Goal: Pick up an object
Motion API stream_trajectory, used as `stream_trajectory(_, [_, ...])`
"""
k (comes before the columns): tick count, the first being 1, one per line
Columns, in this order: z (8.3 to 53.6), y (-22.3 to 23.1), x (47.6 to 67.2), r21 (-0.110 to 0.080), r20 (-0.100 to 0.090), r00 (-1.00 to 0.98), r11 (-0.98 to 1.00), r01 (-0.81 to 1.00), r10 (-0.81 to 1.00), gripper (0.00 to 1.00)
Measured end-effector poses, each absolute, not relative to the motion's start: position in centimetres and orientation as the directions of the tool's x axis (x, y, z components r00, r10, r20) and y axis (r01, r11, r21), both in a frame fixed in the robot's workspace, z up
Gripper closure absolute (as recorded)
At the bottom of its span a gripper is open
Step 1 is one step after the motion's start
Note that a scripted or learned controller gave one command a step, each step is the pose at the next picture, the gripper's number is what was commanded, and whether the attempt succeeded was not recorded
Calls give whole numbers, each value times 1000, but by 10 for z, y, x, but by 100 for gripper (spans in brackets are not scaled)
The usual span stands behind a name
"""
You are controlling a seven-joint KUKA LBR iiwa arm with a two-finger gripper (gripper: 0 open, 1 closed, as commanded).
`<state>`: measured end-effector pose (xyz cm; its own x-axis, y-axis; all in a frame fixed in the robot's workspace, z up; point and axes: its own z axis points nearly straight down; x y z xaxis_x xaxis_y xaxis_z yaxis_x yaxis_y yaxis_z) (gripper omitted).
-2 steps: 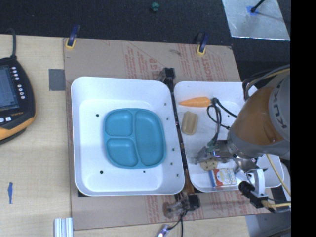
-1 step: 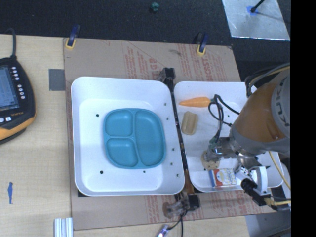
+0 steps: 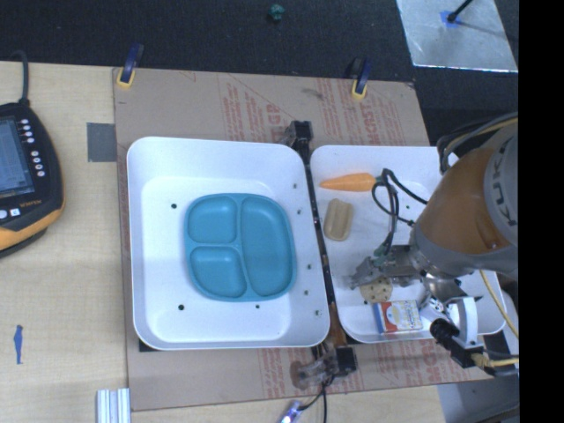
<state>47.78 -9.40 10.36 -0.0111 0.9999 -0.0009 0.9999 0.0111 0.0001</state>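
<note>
The right bin (image 3: pixel 352 324) holds several small things. An orange carrot (image 3: pixel 347 181) lies near its far edge, with a tan oblong piece (image 3: pixel 337 219) just below it. A small tan cube with dark dots (image 3: pixel 381 292) sits by the near side, next to a flat red, white and blue packet (image 3: pixel 402 316). My gripper (image 3: pixel 374 274) is low in this bin, directly over the cube's far edge. The arm's grey and orange body hides the bin's right part.
The left bin (image 3: pixel 150 236) holds a blue divided plate (image 3: pixel 240 245). Black clips join the bins at the far (image 3: pixel 301 133) and near ends. A teach pendant (image 3: pixel 22 179) lies on the bench at the left. Cables loop above the wrist.
</note>
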Motion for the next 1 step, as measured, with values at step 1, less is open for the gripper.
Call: stream_trajectory(1, [114, -95, 479, 1, -2, -13, 13, 1000, 1000, 100])
